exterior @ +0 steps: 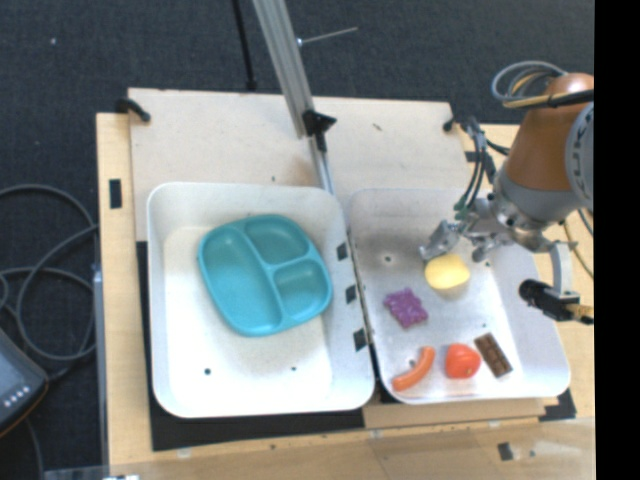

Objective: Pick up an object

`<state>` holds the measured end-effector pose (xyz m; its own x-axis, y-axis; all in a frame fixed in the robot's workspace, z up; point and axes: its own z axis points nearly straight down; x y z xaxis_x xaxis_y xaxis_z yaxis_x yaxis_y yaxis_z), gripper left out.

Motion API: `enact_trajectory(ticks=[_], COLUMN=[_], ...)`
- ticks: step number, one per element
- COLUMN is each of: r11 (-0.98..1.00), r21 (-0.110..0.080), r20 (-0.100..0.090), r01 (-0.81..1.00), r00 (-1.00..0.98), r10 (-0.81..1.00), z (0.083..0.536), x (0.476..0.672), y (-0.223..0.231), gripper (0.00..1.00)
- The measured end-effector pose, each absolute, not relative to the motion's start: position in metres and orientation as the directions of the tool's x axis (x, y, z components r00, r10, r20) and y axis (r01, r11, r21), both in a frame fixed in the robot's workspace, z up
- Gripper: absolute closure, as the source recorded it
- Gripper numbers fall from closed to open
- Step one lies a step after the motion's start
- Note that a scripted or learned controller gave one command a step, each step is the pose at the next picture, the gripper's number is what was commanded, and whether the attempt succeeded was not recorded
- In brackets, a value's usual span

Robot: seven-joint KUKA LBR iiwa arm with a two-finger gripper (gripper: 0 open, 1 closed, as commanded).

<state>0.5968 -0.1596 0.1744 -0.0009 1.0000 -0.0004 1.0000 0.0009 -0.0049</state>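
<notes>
Gripper (462,240) hangs over right bin (535,368), fingers apparently spread just above a rounded, smooth yellow lemon-like object (447,273) with no clear long axis; outward lie a knobbly purple piece (406,308), a curved orange carrot (415,367) angled up-right, a red tomato (461,361) and a brown bar (492,355)
</notes>
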Motion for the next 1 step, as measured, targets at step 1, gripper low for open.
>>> enact_trajectory(ticks=[1], r11=[0.000], r21=[-0.004], r20=[-0.001], r01=[1.000], r00=[0.000], r10=[1.000], z=[0.1239], x=[0.5884], y=[-0.1537], gripper=[0.00])
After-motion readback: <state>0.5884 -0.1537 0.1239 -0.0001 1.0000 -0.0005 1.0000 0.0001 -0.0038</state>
